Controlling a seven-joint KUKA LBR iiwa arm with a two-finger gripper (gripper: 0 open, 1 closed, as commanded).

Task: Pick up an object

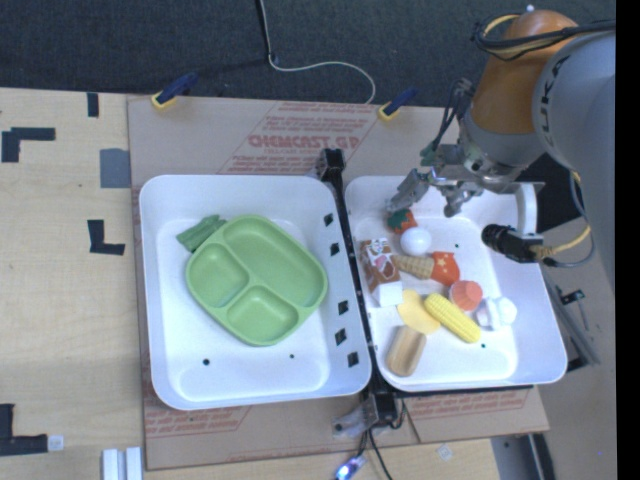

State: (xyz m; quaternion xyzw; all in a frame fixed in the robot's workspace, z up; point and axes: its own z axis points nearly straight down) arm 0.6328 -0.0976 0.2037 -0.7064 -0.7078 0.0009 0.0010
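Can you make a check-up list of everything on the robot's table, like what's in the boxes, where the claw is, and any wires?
Surface: wooden bench with a cardboard sheet under two white bins.
Job's things: right bin holds toy food: yellow corn, a white ball, an orange-red piece, a tan bread-like piece, plus other small toys.
Clutter: left bin holds a green divided plate lying on a darker green piece.
Grippers: gripper over the right bin's far end, above the toys; nothing seen between its fingers.
Cables: white cable across the dark floor behind the bench.
Surroundings: dark carpet; yellow-and-blue clamps at the cardboard's far corners.
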